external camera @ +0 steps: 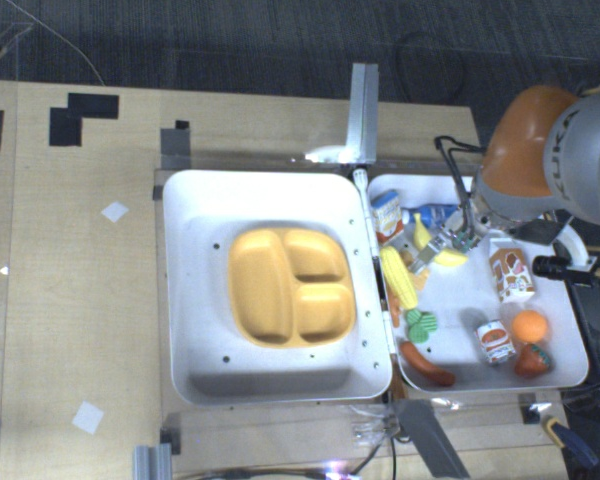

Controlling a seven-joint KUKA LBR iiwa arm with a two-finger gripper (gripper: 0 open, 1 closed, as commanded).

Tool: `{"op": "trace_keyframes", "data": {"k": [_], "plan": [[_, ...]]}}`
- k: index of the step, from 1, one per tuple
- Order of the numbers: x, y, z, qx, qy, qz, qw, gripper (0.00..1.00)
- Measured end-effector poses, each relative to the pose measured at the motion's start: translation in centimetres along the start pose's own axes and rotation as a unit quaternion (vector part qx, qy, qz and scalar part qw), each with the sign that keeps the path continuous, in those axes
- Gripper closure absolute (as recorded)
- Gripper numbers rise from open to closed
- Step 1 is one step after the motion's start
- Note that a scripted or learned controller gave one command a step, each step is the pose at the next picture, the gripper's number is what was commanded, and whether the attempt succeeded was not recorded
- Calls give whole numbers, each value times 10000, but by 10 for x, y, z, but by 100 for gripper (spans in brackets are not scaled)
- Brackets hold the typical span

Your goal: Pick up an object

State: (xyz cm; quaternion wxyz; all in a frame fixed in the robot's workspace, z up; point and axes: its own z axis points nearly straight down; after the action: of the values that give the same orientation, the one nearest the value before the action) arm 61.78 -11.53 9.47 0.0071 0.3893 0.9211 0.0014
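Observation:
In the right bin (570,373), my gripper (437,247) hangs low over a cluster of toy foods near the bin's left side. Directly around it lie small yellow pieces (452,260) and a blue packet (435,214). A yellow corn cob (398,276) lies just to its left, along the bin wall. The gripper's metal tip overlaps the yellow pieces, and I cannot make out whether anything is held. The grey arm with its orange band (525,153) reaches in from the upper right.
Other items in the right bin: a white-and-red bottle (385,213), a green toy (420,323), a red sausage (427,365), two small cans (510,273) (495,341), an orange (529,326) and a strawberry (533,362). The left bin (195,368) holds a yellow divided tray (290,285).

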Motion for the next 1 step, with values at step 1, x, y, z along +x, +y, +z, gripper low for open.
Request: {"op": "trace_keyframes", "data": {"k": [1], "plan": [[-66,-49,7,21,19,1078,9942,0]]}}
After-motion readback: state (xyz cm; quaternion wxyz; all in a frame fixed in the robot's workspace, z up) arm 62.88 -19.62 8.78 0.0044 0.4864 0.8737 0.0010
